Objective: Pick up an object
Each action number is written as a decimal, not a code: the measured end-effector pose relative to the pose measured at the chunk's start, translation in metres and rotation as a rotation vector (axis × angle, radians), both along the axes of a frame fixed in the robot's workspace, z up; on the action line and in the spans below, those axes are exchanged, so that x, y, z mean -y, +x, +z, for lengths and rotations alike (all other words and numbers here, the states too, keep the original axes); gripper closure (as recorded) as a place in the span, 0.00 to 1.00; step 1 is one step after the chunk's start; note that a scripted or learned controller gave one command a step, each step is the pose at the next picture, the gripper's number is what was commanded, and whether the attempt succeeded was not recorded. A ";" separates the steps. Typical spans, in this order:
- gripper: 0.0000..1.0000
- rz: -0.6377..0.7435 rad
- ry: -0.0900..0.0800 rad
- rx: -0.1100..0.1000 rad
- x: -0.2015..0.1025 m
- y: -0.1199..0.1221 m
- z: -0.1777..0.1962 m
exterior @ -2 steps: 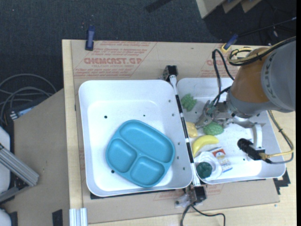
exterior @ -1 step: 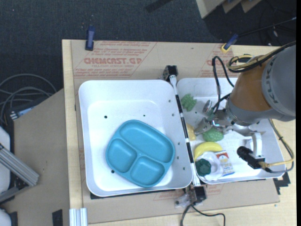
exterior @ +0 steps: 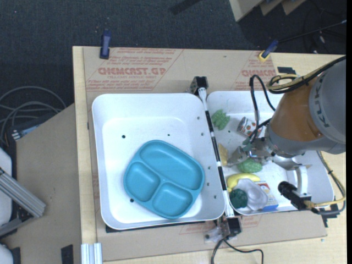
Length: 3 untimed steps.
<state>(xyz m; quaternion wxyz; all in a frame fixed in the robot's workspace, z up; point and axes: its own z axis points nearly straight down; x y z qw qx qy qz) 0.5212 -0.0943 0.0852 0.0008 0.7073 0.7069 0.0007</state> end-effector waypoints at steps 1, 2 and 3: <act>0.00 0.000 0.001 -0.004 0.003 -0.018 -0.001; 1.00 -0.002 0.001 -0.002 0.003 -0.018 0.009; 1.00 0.002 0.001 -0.001 -0.068 -0.016 0.100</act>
